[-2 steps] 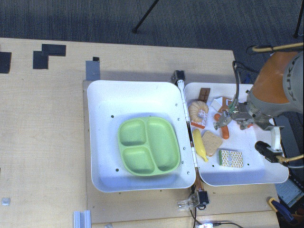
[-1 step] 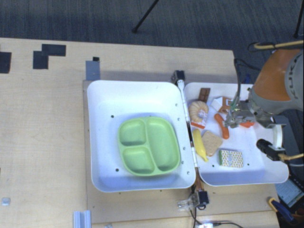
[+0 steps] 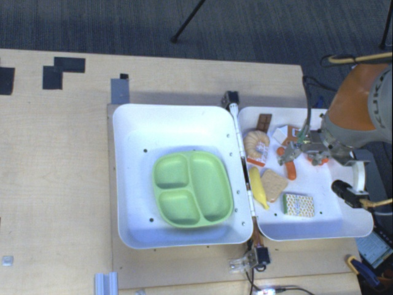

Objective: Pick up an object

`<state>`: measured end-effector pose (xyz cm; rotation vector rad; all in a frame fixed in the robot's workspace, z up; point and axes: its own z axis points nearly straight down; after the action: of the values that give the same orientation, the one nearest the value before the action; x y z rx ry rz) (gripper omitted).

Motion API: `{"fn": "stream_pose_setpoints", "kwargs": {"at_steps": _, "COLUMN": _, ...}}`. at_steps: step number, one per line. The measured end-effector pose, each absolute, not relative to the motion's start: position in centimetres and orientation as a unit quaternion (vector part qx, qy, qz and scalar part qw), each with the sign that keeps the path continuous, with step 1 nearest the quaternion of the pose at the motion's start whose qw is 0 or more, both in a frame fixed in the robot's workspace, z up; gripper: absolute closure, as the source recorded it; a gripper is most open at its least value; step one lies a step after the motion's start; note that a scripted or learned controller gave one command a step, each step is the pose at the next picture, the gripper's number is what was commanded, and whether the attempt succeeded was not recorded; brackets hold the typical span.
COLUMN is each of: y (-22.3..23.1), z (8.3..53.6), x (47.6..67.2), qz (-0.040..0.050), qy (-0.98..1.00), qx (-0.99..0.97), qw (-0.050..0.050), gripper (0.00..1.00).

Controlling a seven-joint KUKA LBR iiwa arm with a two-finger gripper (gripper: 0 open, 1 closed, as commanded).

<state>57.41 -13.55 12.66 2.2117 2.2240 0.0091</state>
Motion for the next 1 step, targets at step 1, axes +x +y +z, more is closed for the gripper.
{"fn": "stream_pose_setpoints", "kwargs": {"at_steps": 1, "y": -13.47, "z": 13.75, "x": 57.54, "qz": 0.0042, "qy": 0.71, "qx": 0.705, "qw": 0.004, "gripper": 1.0}}
